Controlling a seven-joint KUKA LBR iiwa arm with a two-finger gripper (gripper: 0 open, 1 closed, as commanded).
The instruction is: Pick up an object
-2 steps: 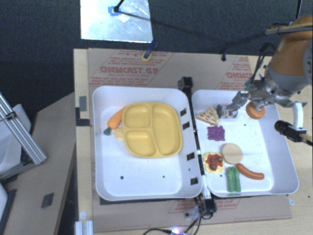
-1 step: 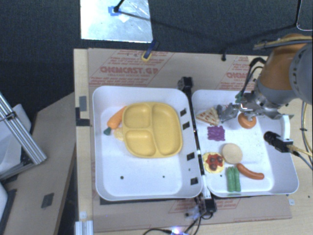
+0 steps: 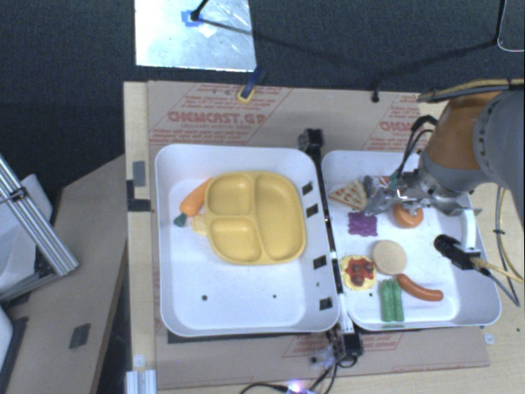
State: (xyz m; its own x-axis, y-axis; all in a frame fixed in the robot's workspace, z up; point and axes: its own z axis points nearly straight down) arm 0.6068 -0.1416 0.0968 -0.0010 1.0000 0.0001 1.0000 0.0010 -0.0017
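Note:
My gripper [image 3: 379, 195] hangs low over the back of the right bin [image 3: 484, 302], reaching in from the right. Its tip is right next to a tan pizza slice [image 3: 348, 193] and just above a purple leafy piece [image 3: 362, 222]. An orange round piece [image 3: 408, 216] lies partly under the wrist. Further forward lie a pale round bun [image 3: 390, 256], a small round pizza [image 3: 358, 272], a green bean bundle [image 3: 391, 300] and a red sausage [image 3: 420, 289]. I see nothing between the fingers.
The left bin [image 3: 176, 302] holds a yellow divided plate [image 3: 250, 217] with an orange carrot [image 3: 194, 198] against its left rim. A black divider [image 3: 325, 220] runs between the bins. A shiny metal sheet [image 3: 195, 21] lies beyond the bench.

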